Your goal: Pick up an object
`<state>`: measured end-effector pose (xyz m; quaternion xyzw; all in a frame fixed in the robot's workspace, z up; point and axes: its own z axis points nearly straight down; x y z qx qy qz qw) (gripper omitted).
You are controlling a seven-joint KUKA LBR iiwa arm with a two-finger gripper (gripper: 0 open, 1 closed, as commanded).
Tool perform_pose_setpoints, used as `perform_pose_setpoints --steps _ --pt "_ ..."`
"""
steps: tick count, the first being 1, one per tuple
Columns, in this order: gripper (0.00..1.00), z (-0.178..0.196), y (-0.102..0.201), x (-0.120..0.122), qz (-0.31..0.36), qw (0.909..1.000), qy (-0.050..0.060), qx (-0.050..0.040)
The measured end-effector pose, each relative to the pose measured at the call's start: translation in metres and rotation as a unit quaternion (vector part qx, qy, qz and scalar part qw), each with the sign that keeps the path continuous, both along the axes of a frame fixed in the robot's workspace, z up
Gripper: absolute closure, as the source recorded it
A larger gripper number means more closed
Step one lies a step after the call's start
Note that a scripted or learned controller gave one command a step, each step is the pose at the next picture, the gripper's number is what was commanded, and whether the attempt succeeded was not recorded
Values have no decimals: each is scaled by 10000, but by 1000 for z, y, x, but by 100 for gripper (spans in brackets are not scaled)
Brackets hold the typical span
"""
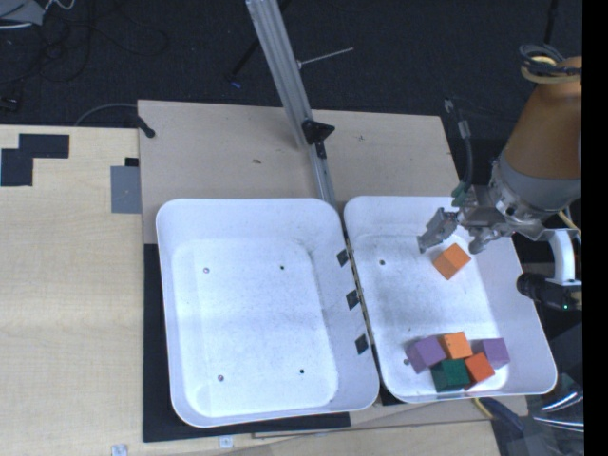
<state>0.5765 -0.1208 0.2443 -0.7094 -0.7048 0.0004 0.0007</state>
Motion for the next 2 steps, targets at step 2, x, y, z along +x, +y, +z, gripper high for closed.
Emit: perform_pose_setpoints --steps 2 --pt "0 -136 -89 41 23 10000 46 6"
